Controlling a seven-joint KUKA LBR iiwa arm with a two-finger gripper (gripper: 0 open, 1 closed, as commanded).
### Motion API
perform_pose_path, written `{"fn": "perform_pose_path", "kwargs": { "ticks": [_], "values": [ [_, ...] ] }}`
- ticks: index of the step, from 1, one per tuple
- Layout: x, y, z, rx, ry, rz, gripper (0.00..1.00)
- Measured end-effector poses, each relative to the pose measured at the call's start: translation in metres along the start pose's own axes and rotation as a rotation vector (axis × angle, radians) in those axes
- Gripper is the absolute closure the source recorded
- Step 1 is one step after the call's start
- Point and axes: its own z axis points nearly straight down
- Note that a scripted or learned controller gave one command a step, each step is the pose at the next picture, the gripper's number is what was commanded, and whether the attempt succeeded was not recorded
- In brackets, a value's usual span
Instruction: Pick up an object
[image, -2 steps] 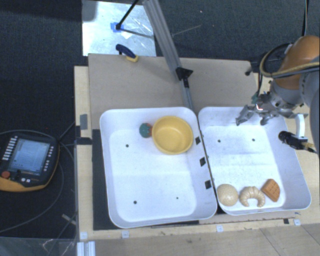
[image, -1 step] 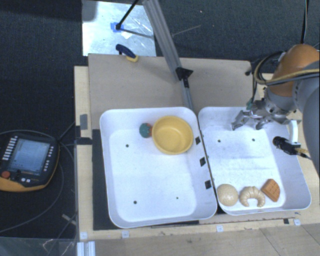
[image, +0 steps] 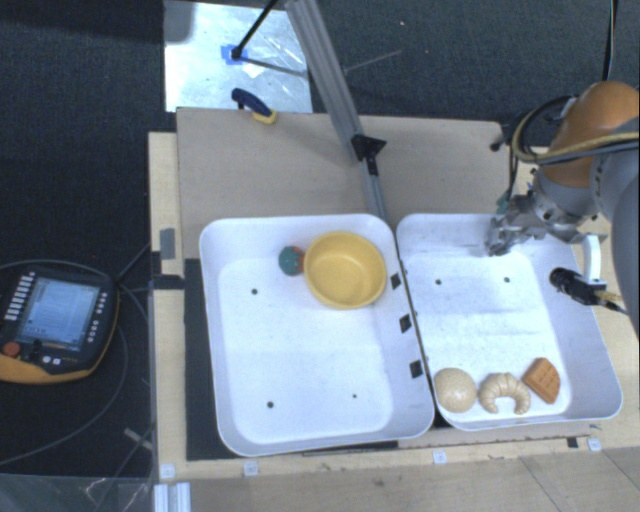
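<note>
My gripper (image: 497, 240) hangs over the right bin's (image: 590, 345) far edge, with bun (image: 455, 389), croissant (image: 507, 391) and waffle (image: 543, 379) along its near wall; the left bin (image: 300, 390) holds a yellow bowl (image: 345, 270) touching a small green ball (image: 290, 260).

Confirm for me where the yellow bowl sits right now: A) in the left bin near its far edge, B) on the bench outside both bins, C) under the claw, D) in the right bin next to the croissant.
A: the yellow bowl rests inside the left bin near its far edge, with a small green ball beside it, away from the claw.
</note>
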Motion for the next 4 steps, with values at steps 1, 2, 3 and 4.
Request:
{"fn": "perform_pose_path", "kwargs": {
  "ticks": [1, 2, 3, 4],
  "values": [
    [0.005, 0.002, -0.063, -0.003, 0.000, 0.000, 1.00],
    [-0.002, 0.007, -0.109, -0.002, 0.000, 0.000, 1.00],
    [-0.008, 0.005, -0.170, -0.003, 0.000, 0.001, 1.00],
    [0.041, -0.002, -0.155, 0.003, 0.002, -0.003, 1.00]
  ]
}}
